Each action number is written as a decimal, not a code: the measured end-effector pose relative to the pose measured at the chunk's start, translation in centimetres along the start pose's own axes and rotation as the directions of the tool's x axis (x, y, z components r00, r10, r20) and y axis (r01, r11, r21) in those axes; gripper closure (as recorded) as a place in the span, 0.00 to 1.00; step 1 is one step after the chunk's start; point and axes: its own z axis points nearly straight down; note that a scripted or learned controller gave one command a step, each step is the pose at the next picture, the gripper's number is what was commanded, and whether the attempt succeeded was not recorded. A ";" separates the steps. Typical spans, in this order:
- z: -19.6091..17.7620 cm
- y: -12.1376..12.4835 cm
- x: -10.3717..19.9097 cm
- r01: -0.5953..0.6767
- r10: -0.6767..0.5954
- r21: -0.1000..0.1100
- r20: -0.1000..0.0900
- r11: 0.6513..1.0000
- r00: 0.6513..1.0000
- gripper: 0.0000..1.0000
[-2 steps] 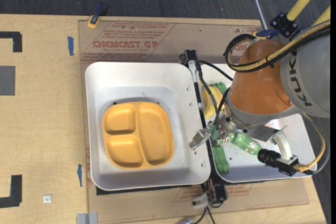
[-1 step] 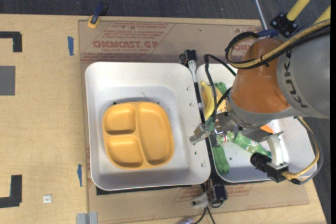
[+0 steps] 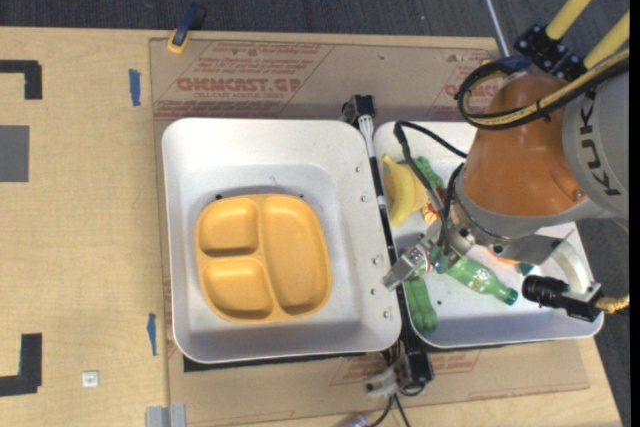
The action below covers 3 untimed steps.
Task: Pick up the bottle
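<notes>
Two shallow white bins [image 3: 200, 150] are set side by side. The green plastic bottle [image 3: 482, 281] is seen lying flat in the right bin, just beside the gripper [image 3: 425, 260]; whether anything is clamped cannot be told.

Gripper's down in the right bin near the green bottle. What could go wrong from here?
1. The gripper sits at the cluttered left side of the right bin; the green bottle lies on its side, so it may roll away.
2. The banana and a green vegetable lie close by and could be grabbed instead.
</notes>
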 end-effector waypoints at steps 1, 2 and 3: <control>-1.0 0.1 -0.1 0.000 0.000 -0.003 0.002 1.000 1.000 1.00; 3.7 2.8 3.6 0.041 -0.041 -0.004 0.000 0.999 0.999 1.00; 0.0 4.5 3.5 -0.098 0.098 -0.002 0.002 0.995 0.995 1.00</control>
